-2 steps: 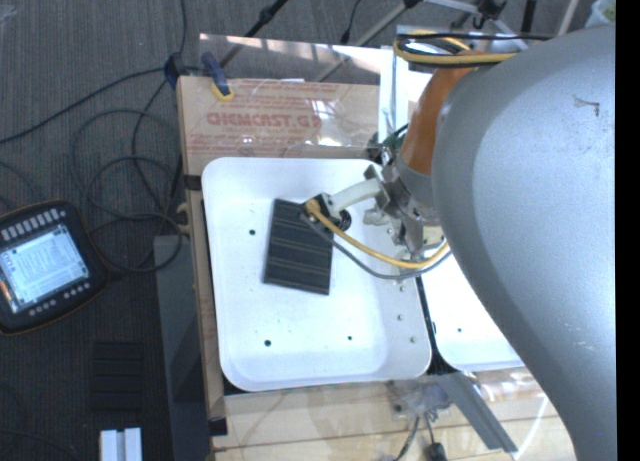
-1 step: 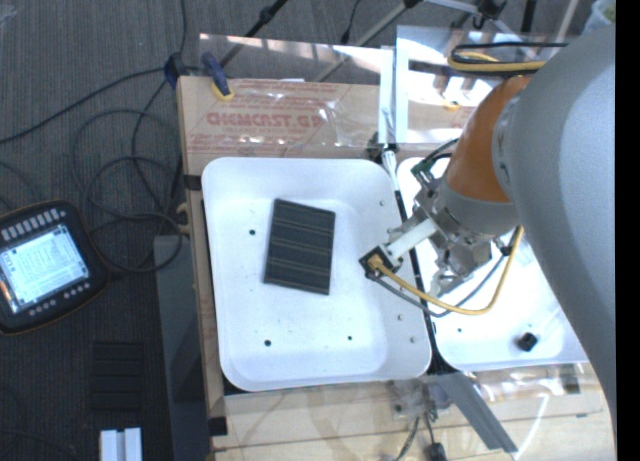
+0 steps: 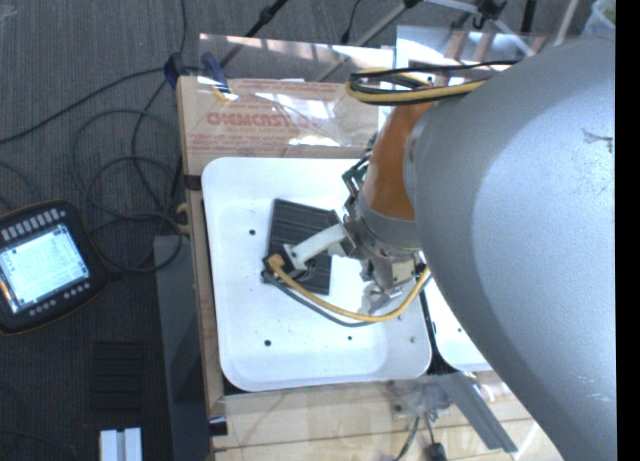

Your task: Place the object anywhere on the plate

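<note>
A dark, ridged, square flat piece [image 3: 300, 226] lies in the middle of the left white bin [image 3: 300, 354], tilted a little. My gripper [image 3: 384, 287] hangs over the bin just right of that dark piece, below the orange band [image 3: 395, 164]. The grey arm comes in from the right and hides the gripper's tips. I see nothing between them from here.
The arm covers most of the right bin, of which a corner [image 3: 455, 347] shows. A cardboard sheet under clear plastic [image 3: 265, 114] lies behind the bins. On the floor at left sit a teach pendant [image 3: 40, 264] and loose cables.
</note>
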You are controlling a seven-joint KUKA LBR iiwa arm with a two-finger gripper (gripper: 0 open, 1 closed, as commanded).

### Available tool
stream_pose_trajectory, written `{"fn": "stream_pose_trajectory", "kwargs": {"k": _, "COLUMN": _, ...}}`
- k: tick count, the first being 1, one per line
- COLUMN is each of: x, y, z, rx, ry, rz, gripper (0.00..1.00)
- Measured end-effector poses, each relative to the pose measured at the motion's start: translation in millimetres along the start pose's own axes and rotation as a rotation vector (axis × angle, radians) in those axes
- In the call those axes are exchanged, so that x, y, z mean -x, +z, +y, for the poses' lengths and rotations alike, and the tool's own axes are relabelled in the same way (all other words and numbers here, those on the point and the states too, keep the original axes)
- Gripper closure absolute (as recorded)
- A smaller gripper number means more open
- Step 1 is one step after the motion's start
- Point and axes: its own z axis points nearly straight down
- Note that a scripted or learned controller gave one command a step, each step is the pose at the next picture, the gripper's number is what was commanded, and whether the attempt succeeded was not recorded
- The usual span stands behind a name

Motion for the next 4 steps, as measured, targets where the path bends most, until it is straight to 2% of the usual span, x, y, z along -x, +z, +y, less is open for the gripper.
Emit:
{"fn": "stream_pose_trajectory", "kwargs": {"k": 1, "x": 19.6, "y": -94.2, "z": 87.1, "rx": 0.003, "ry": -0.054, "rz": 0.001, "gripper": 0.0}}
{"fn": "stream_pose_trajectory", "kwargs": {"k": 2, "x": 48.1, "y": -127.0, "z": 70.5, "rx": 0.003, "ry": -0.451, "rz": 0.001, "gripper": 0.0}}
{"fn": "stream_pose_trajectory", "kwargs": {"k": 3, "x": -10.4, "y": -20.6, "z": -8.3, "rx": 0.001, "ry": -0.108, "rz": -0.001, "gripper": 0.0}}
{"fn": "stream_pose_trajectory", "kwargs": {"k": 4, "x": 7.0, "y": -125.1, "z": 16.8, "rx": 0.004, "ry": -0.545, "rz": 0.002, "gripper": 0.0}}
